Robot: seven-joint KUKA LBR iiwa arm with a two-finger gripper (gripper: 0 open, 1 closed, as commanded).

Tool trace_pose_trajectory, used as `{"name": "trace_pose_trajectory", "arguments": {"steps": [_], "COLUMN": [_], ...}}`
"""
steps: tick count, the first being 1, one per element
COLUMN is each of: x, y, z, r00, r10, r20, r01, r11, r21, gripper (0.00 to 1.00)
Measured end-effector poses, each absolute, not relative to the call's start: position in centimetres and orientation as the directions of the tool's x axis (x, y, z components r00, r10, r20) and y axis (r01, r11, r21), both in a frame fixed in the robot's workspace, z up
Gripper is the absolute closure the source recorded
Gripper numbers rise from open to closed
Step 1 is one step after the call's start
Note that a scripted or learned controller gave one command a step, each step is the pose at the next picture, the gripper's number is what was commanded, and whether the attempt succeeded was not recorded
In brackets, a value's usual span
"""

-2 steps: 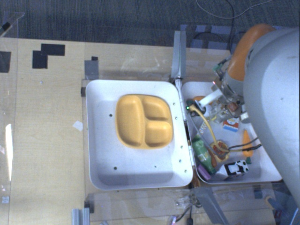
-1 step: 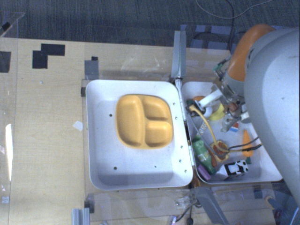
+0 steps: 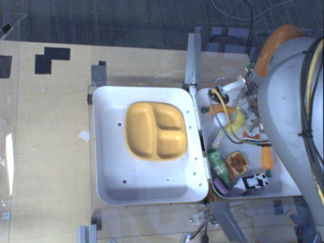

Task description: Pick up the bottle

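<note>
We find no text, label, brand, number or sign that we can read anywhere in this view. The green bottle [image 3: 216,164] in the right bin [image 3: 283,186] shows no legible label; any print on it is too small and blurred for us to make out. The red-and-white packet [image 3: 251,132] near the arm carries some colouring that may be printing, but we cannot read a single letter. The black-and-white item [image 3: 255,180] bears patches, not characters. The black shapes [image 3: 50,59] on the bench [image 3: 45,151] are plain tape marks, not letters. The yellow tray [image 3: 155,130] in the left bin [image 3: 106,186] is unmarked.
</note>
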State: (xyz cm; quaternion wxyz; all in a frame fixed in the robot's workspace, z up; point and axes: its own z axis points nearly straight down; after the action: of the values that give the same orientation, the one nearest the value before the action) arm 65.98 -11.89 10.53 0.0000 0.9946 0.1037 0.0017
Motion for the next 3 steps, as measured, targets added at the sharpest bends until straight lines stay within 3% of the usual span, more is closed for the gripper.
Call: {"name": "trace_pose_trajectory", "arguments": {"steps": [1, 2, 3], "x": [61.0, 58.6, 55.4], "y": [0.4, 4.0, -3.7], "z": [18.6, 15.7, 18.5], "r00": [0.979, 0.982, 0.979], "r10": [0.204, 0.187, 0.204], "r20": [0.005, 0.025, 0.002], "r01": [0.204, 0.186, 0.204], "r11": [-0.979, -0.982, -0.979], "r21": [-0.002, 0.026, 0.000], "gripper": [0.00, 0.00, 0.00]}}
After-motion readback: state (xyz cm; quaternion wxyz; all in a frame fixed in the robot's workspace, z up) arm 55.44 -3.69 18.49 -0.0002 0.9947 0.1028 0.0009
